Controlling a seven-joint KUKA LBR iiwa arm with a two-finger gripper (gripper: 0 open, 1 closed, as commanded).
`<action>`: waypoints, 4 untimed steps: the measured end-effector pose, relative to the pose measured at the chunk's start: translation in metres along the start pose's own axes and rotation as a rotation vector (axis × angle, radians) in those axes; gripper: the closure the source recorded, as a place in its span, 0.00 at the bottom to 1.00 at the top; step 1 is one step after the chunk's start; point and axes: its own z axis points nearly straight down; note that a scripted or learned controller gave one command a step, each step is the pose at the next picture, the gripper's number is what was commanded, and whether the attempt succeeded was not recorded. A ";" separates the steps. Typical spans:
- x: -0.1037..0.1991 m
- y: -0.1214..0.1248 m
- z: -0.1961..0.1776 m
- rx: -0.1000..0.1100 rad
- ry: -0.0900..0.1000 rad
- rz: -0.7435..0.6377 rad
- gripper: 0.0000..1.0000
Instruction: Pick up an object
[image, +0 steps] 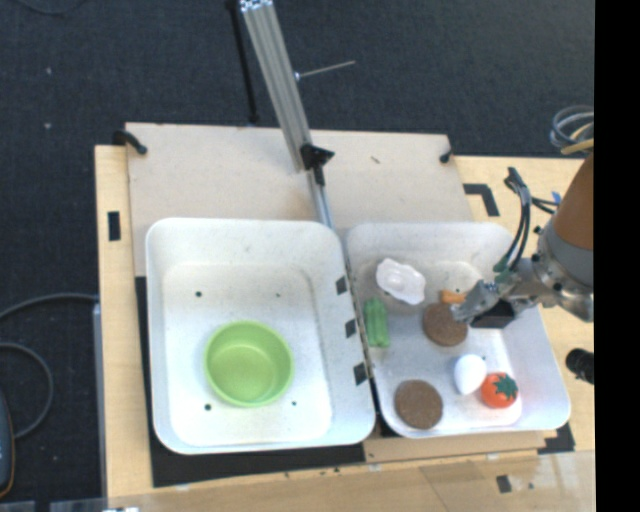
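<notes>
1. The tool (478, 305) sits low in the right bin (530, 400), just beside a brown disc (443, 325) on its left; nothing is visibly gripped, and I cannot tell how wide it stands.
2. This looks like the reach before a grasp; next it needs to centre over the disc and close.
3. The arm (570, 240) comes in from the right, wrist bent down towards the bin.

Green bowl (248, 363), white egg (468, 374), orange-red strawberry (499, 390), brown discs (418, 403).
</notes>
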 end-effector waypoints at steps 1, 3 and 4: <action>0.043 0.028 -0.009 0.002 0.002 -0.003 1.00; 0.135 0.082 0.013 0.004 0.001 -0.002 1.00; 0.175 0.108 0.003 0.006 0.001 0.002 1.00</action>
